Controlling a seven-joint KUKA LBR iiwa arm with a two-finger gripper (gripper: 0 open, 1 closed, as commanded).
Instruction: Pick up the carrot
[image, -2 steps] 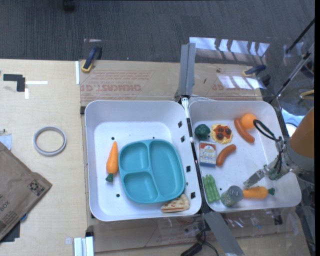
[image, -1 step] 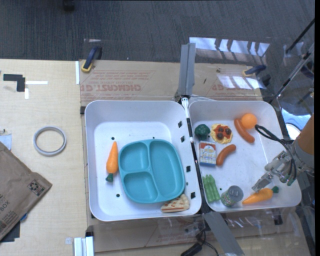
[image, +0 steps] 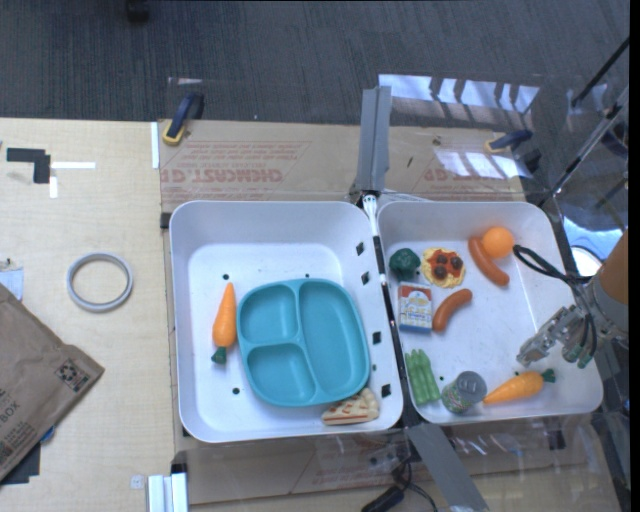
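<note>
Metal two-finger gripper (image: 545, 343) hangs in the right white bin (image: 545, 218), just above an orange carrot (image: 515, 389); whether it is open, I cannot tell.

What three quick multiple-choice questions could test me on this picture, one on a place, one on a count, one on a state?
1. Where does the teal tray lie?
A. left bin
B. right bin
C. on the bench outside the bins

2. How many carrots are in the bins?
A. one
B. two
C. four

3. What is the gripper doing?
A. lifting a carrot
B. hanging above the right bin's floor, with nothing between its fingers
C. pressing on the tray

Answers: 1 A, the tray sits in the left bin. 2 B, one carrot left, another carrot right. 3 B, the right carrot lies below it, apart.
</note>
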